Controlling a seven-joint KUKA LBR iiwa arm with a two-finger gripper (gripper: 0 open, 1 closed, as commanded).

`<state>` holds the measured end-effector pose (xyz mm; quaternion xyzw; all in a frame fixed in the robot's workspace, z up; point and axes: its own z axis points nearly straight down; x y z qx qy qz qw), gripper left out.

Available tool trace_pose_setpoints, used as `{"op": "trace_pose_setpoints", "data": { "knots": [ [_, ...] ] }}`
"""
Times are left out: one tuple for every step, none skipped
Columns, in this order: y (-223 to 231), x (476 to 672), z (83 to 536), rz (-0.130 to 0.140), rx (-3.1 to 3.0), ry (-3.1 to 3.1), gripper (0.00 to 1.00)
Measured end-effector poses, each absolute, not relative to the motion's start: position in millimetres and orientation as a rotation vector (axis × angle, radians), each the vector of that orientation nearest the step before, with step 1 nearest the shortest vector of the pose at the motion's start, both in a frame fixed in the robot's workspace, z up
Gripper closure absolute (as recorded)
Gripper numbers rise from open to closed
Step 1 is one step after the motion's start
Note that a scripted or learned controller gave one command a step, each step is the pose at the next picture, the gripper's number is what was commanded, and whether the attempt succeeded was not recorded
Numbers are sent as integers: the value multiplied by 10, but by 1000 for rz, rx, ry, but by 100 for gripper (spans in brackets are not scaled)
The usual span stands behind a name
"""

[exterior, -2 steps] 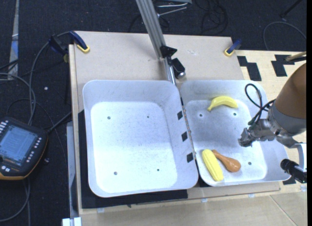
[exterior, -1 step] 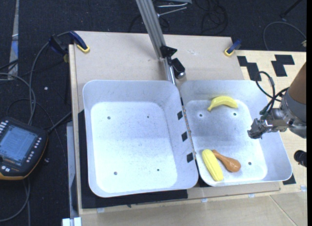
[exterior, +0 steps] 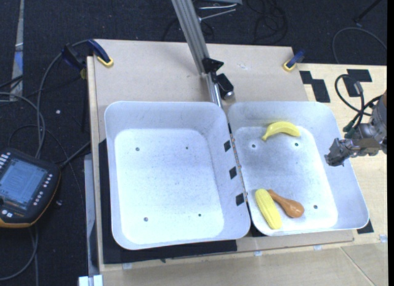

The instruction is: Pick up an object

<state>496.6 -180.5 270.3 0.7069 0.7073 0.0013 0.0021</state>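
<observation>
Gripper (exterior: 337, 153) over right bin (exterior: 345, 174) rim, jaw state unclear; banana (exterior: 281, 130), corn (exterior: 268, 208), no legible writing

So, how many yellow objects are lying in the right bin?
2. The banana lies near the far wall of the right bin. The corn cob lies near the front edge, touching an orange-brown drumstick. Nothing seems hidden.

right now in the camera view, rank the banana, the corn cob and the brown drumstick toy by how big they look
1. corn cob and banana: they look about alike in size, so I won't rank one over the other.
2. brown drumstick toy: smallest, though its end by the corn cob is partly hidden.
</observation>
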Motion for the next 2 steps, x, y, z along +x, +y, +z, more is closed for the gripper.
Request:
{"op": "trace_pose_setpoints", "data": {
  "knots": [
    [-1318, 4986, 2552, 0, 2217, 2227, 100],
    [-749, 4971, 2425, 0, 2218, 2227, 100]
  ]
}}
